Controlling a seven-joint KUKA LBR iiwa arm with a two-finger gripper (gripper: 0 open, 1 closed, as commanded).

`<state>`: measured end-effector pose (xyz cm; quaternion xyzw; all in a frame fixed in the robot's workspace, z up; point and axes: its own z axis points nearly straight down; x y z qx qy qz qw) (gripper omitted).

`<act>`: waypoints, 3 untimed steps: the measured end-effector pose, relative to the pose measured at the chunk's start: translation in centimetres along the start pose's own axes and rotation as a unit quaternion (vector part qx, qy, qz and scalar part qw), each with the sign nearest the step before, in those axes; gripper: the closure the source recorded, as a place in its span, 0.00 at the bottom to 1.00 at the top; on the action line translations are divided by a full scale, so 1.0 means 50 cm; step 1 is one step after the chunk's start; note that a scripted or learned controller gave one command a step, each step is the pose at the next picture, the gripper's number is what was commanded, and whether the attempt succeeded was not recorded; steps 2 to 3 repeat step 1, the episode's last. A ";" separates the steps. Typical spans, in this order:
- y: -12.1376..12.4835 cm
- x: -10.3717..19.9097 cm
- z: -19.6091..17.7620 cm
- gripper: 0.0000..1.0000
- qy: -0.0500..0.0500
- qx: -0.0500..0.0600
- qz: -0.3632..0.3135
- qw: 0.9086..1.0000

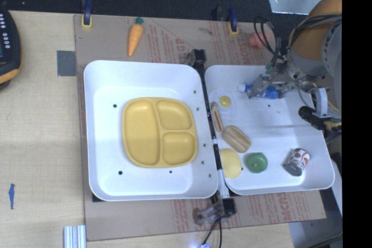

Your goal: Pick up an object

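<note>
My gripper [263, 90] hangs low over the far part of the right bin [325, 183], reaching in from the right. Bluish parts show at its tip, and I cannot make out anything held there. In that bin lie a small yellow disc [224, 102], a thin hot-dog-like piece [216, 118] along the left wall, a tan oval bun [236, 138], a yellow lemon [230, 163], a green round fruit [256, 162] and a small patterned can [296, 161] on its side. All of them sit nearer the front than the gripper.
The left bin [99, 177] holds a yellow divided plate [159, 131]. An orange toy carrot [135, 38] lies on the brown board behind the left bin. Clamps hold the board's far edge. A black device [8, 46] sits at the far left.
</note>
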<state>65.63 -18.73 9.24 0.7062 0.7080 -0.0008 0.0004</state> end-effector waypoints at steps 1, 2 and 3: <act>0.000 -0.047 0.000 0.00 0.000 0.000 0.000 1.000; 0.000 -0.047 0.000 0.00 0.000 0.000 0.000 1.000; 0.000 -0.047 0.000 0.00 0.000 0.000 0.000 1.000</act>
